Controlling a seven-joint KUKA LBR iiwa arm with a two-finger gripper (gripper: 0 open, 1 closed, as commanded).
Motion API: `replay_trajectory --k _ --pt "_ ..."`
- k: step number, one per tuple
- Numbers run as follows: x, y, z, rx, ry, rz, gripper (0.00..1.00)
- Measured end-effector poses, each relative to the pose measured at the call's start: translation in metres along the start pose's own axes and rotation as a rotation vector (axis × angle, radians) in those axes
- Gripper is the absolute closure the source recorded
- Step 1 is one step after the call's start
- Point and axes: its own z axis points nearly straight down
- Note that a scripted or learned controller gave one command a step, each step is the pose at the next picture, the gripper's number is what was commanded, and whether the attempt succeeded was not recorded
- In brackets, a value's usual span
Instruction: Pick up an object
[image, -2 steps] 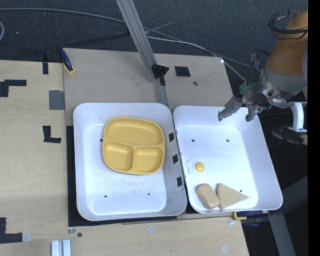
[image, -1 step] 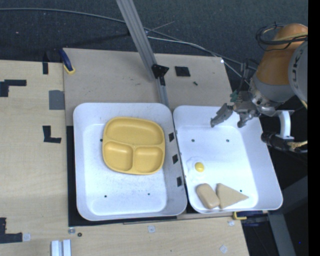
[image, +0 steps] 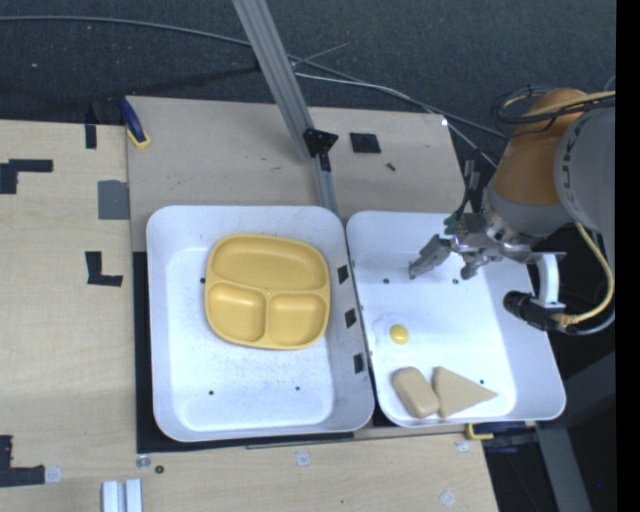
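My gripper (image: 443, 264) hangs over the upper part of the right bin (image: 525, 345), its two fingers spread apart with nothing between them. A small yellow ball (image: 399, 334) lies on the bin floor below and left of the gripper. At the bin's near edge rest a tan oblong piece (image: 414, 391) and a tan wedge (image: 460, 389), side by side. A yellow divided plate (image: 268, 290) sits in the left bin (image: 180, 370).
A grey pole (image: 290, 95) slants down to the gap between the bins at their far edge. Black cables trail across the dark floor beyond the bench. A blue and yellow clip (image: 134, 123) sits at the bench's far left corner.
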Motion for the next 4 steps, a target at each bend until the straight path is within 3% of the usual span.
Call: replay_trajectory --k 1,2,4 --pt "-0.003 -0.005 0.063 0.000 0.000 0.000 0.00" --pt "-0.003 -0.004 0.050 -0.003 0.000 -0.001 1.00" --pt "0.001 0.017 -0.057 -0.011 -0.001 -0.001 1.00"
